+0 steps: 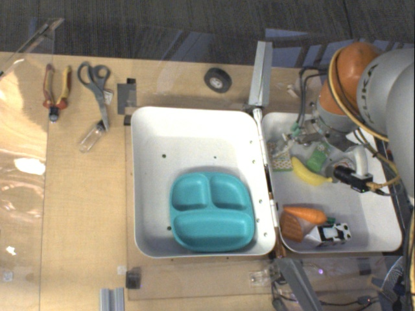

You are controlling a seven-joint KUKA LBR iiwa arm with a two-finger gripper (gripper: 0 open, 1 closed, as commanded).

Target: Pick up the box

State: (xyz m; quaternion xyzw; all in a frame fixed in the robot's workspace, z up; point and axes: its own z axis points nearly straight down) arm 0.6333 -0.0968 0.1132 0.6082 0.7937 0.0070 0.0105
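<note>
The arm reaches into the right bin (382,241), its gripper (305,135) low over the bin's far left corner; whether the claw is open or closed I cannot tell. A small green object (318,159), possibly the box, lies just beside it, touching a banana (308,173). Nearer the front sit a carrot (303,216) and a black-and-white toy (334,233). The left bin (155,141) holds a teal divided tray (211,211).

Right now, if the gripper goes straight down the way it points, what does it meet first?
Probably the green box lying beside the banana; the gripper hangs right over them in the right bin, though depth is unclear.
</note>
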